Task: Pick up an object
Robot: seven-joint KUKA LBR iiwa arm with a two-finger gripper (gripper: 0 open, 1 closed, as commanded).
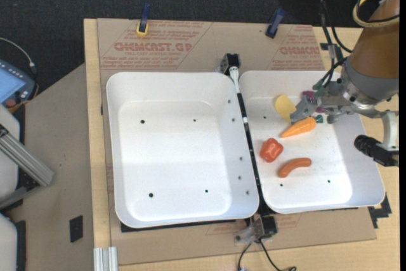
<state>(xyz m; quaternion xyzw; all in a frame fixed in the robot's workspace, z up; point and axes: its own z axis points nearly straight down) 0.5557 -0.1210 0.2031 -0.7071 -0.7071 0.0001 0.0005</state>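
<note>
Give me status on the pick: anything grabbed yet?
Done: the gripper is down in the right bin, among the items. In hand: nothing visibly lifted; it sits at the carrot, beside the yellow piece, grasp unclear. Left: secure and lift one; the red pepper and sausage lie untouched.

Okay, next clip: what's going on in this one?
A KUKA arm reaches in from the right over the right bin, its gripper low beside the yellow piece and the carrot. A red pepper and a sausage lie nearer the front. Nothing is visibly lifted yet.
</note>
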